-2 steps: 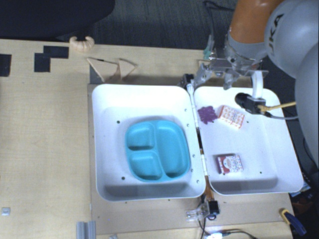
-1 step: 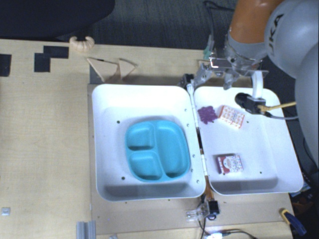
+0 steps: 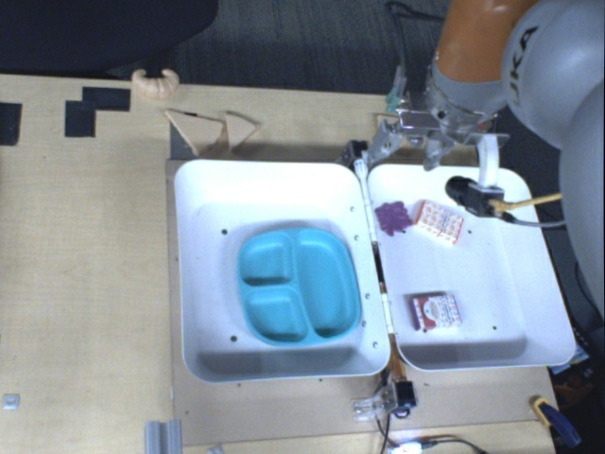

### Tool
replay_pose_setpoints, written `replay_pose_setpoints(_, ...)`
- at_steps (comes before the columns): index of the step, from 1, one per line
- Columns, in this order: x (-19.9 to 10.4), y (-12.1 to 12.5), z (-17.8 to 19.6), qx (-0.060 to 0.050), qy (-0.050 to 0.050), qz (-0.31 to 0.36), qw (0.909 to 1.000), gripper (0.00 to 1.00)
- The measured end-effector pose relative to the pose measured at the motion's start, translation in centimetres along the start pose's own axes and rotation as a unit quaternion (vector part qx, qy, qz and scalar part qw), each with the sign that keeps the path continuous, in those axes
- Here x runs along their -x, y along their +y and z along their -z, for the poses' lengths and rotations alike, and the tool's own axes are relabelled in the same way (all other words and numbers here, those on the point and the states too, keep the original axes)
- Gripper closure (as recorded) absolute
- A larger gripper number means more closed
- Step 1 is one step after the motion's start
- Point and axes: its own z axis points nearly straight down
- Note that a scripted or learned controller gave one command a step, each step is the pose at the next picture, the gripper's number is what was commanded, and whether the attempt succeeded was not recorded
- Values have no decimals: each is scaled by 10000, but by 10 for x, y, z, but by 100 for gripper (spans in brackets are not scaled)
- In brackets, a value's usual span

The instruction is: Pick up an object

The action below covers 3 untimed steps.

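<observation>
A glossy turquoise three-compartment tray (image 3: pixel 300 285) lies in the left bin (image 3: pixel 203 253). In the right bin (image 3: pixel 529 291) sit a crumpled purple lump (image 3: pixel 394 217), a dotted packet (image 3: pixel 440 222) and a small red box (image 3: pixel 434 311). The metal gripper (image 3: pixel 430 138) hovers above the far rim; I cannot tell how it is set.

A: What carries everything?

B: A pale wooden bench (image 3: pixel 85 282). Two shallow white bins rest on it, touching side by side: the left bin (image 3: pixel 203 206) and the right bin (image 3: pixel 529 282).

A: Anything else directly on the wood?

B: Black patches (image 3: pixel 90 110) at the far left, a small tan knob-like piece (image 3: pixel 154 83) on the far edge, and thin wooden triangular frames (image 3: pixel 213 129) just beyond the left bin. Near the front edge, by the bins' seam, a small clip with wires (image 3: pixel 392 400).
</observation>
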Motion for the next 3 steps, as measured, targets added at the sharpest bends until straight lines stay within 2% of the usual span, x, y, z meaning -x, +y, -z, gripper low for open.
replay_pose_setpoints(3, 0, 0, 0, 0, 0, 0, 10000, 0)
